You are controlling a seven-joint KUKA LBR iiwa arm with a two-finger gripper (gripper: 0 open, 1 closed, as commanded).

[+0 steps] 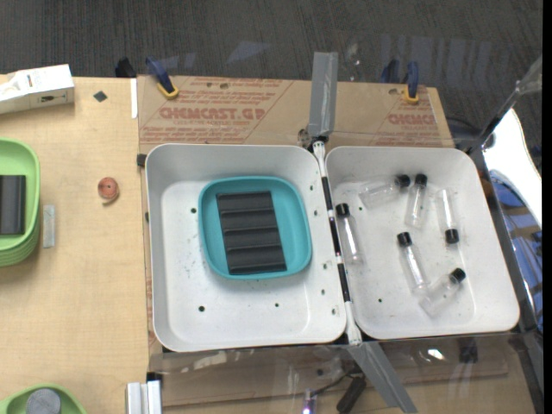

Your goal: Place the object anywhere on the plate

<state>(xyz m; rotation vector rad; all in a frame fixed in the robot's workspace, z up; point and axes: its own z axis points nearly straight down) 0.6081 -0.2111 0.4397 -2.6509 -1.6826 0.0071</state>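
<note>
Two white bins sit side by side on the bench. The left bin (172,309) holds a teal plate (297,231), near its middle and a little toward 12 o'clock. A dark ribbed insert (250,231) covers the plate's floor, its ridges running from 9 to 3 o'clock.

The right bin (492,317) holds six clear vials with black caps, all lying flat and none on the plate.
- One vial (349,235) lies along the 9 o'clock wall, cap toward 12.
- A second vial (379,194) lies at about 11 o'clock, with its cap pointing toward 2.
- A third vial (417,203) is just beside the second at 12 o'clock, and their caps lie close together.
- A fourth vial (447,214) lies at 2 o'clock, cap toward 6.
- A fifth vial (411,261) lies near the middle.
- The sixth vial (440,291) lies at 5 o'clock.

Behind both bins, at 12 o'clock, a cardboard sheet (224,110) is held by two clamps (161,80). On the wooden table (78,317) at 9 o'clock are a green dish (26,158), a small reddish disc (107,188) and a white box (34,89).
</note>
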